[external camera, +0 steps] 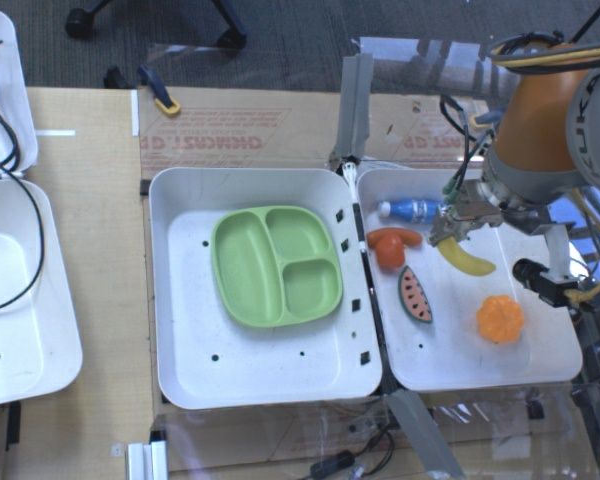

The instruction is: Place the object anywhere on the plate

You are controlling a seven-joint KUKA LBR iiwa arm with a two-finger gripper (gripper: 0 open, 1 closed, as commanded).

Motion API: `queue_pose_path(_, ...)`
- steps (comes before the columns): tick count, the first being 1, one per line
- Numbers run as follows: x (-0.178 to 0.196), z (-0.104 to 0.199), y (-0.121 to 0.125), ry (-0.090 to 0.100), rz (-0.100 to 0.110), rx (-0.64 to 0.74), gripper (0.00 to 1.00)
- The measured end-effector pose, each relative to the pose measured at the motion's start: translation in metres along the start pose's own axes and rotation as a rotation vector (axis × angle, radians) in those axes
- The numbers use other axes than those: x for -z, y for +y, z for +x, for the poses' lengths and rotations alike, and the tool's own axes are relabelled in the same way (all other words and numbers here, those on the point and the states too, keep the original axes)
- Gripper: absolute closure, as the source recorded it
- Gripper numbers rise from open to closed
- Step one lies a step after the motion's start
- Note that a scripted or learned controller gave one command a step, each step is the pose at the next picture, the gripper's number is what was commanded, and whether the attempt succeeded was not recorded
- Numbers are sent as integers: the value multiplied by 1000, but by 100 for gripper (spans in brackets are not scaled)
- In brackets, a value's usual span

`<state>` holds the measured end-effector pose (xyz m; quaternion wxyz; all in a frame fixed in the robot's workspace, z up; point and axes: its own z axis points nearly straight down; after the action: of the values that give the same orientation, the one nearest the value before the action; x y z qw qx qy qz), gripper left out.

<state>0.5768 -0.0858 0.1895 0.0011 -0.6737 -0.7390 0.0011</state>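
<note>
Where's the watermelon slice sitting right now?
In the camera view, the watermelon slice lies in the right bin, near its left wall, just below the tomato and left of the orange.

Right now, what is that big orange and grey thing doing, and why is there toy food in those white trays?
That big thing is a robot arm, a machine that a computer program moves. It reaches in from the right of the picture. The camera sits above the bench and looks down at a slant.

On the bench are two shallow white bins side by side. The left bin holds a green plate with three sections. The right bin holds toy food: a banana, a watermelon slice, an orange, a red piece that may be a tomato or pepper, and a small blue bottle.

At the arm's tip is its gripper, hanging just above the banana's end. I can't tell if it holds anything. Its job is to put one toy on the plate, which has nothing on it yet.
</note>
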Motion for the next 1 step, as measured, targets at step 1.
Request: queue_pose_path(1, -1, 120, 25, -1, 2, 102, 100)
